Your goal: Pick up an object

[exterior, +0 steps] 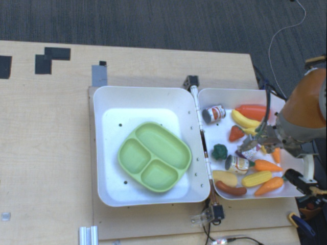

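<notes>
The right white bin [207, 98] holds several toy foods. Among them are a small can [213, 113], a yellow banana [244, 120], a long red piece [251, 109], a small red-orange piece [235, 133] and a green broccoli [219, 151]. A second little jar [236, 163] lies on its side. Nearer the front are an orange carrot [267, 165], a yellow corn cob [257, 178], a tan potato [225, 177] and a brown sausage [231, 190]. My gripper [252, 147] is low in this bin, just above the jar and below the banana. The wrist hides what lies under it.
The left white bin [102, 137] holds a light green divided plate [154, 156]. The grey and orange arm [306, 111] comes in over the right bin's far side. Cables and a clamp [212, 213] sit at the front edge between the bins.
</notes>
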`<state>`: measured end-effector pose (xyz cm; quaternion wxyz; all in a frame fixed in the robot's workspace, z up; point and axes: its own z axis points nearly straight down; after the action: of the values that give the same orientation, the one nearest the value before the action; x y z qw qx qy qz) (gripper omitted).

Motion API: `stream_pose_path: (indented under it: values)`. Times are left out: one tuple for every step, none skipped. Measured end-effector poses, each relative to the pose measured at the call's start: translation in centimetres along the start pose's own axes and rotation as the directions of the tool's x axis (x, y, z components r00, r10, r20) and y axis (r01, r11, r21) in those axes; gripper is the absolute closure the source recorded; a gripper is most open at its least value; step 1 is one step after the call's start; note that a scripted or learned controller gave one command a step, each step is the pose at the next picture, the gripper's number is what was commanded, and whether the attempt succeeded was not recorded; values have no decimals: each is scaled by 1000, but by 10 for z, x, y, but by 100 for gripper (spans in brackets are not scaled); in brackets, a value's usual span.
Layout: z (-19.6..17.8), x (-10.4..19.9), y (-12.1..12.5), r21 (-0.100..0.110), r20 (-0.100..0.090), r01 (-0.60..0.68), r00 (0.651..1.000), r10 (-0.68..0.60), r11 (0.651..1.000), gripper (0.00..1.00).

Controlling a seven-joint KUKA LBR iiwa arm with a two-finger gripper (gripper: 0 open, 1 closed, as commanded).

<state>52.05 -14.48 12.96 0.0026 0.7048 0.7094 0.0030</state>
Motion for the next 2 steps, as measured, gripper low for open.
stream_pose_path:
  values:
    - [42,24,-31,-3,3,-6,1000,6,1000,0]
    - [30,24,-28,-9,4,-5,1000,5,1000,100]
